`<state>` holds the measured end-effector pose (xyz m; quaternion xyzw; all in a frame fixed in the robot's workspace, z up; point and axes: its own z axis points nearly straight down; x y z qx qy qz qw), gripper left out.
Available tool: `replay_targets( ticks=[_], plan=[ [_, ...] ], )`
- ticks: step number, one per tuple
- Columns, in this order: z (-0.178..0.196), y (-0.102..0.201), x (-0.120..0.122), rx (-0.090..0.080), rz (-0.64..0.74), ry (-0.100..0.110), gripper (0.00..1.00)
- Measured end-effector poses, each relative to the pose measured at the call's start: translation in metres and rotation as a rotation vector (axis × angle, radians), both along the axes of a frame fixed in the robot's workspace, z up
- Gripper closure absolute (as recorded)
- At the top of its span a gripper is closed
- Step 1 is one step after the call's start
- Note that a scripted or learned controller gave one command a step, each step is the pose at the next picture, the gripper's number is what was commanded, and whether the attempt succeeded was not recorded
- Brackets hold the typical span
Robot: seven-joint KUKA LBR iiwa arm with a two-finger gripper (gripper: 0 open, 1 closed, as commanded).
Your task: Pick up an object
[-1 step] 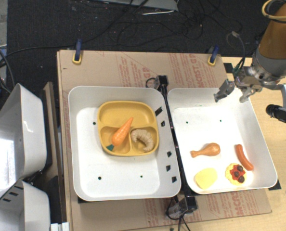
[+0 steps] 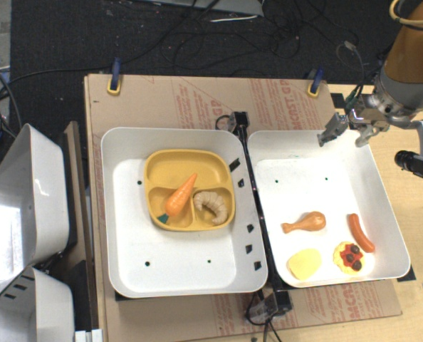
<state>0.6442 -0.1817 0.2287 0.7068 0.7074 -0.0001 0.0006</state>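
My gripper hangs over the far edge of the right bin, open, with nothing between its fingers. Well below it, in the near half of that bin, lie a toy chicken drumstick, a red sausage, a flat yellow round piece and a small yellow tart with dark red topping. In the left bin stands a yellow divided plate. It holds an orange carrot and a pale shrimp.
The bins rest on a cardboard sheet held by two yellow clamps at its far edge. Black clips run along the seam between the bins. Cables lie on the dark floor behind. White containers stand at the left.
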Motion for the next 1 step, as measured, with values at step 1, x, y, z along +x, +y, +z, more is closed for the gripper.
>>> replay_targets(
  ticks=[1],
  plan=[
    [-0.0426,0.0004,-0.0009,0.001,-0.001,0.003,0.0]
  ],
)
